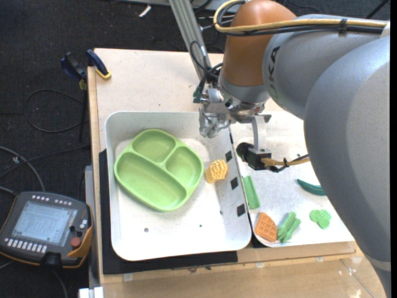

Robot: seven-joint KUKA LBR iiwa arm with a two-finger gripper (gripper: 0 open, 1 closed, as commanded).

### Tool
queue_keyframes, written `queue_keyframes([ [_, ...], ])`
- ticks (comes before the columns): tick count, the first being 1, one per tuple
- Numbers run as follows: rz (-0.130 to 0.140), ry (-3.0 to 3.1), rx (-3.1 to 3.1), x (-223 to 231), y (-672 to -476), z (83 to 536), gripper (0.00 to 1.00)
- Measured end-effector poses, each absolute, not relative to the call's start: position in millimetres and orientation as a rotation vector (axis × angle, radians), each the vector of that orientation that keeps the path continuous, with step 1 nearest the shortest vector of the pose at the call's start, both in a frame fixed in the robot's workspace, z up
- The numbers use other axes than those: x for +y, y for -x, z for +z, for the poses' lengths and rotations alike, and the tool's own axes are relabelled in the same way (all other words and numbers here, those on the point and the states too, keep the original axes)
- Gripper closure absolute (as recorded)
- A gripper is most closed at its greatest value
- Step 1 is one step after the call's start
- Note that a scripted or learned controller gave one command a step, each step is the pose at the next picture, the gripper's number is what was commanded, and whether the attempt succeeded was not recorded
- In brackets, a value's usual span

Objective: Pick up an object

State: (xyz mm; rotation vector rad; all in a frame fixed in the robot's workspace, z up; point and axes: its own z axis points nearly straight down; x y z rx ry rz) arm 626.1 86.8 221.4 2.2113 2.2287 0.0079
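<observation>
Hovering metal gripper (211, 126) near knobbly yellow corn (216, 171), fingers perhaps obscured

Light green divided plate (158, 168) in white left bin (124, 228); yellow bumpy corn piece (216, 171). In the right bin (273, 241): orange waffle-grid piece (266, 226), green stick (250, 192), green leaf (321, 217), teal strip (310, 187). Grey arm (335, 73) with orange band (255, 23).

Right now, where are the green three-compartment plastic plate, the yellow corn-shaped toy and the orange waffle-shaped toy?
Green three-compartment plastic plate (156, 177): camera view, on the floor of its large compartment.
Yellow corn-shaped toy (216, 171): camera view, on the middle of its knobbly body.
Orange waffle-shaped toy (266, 226): camera view, on the centre of its gridded face.
</observation>
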Motion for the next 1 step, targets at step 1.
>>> queue_keyframes([
  [1,-0.002,-2.226,2.219,73.0,-567.6,241.9,1.0],
])
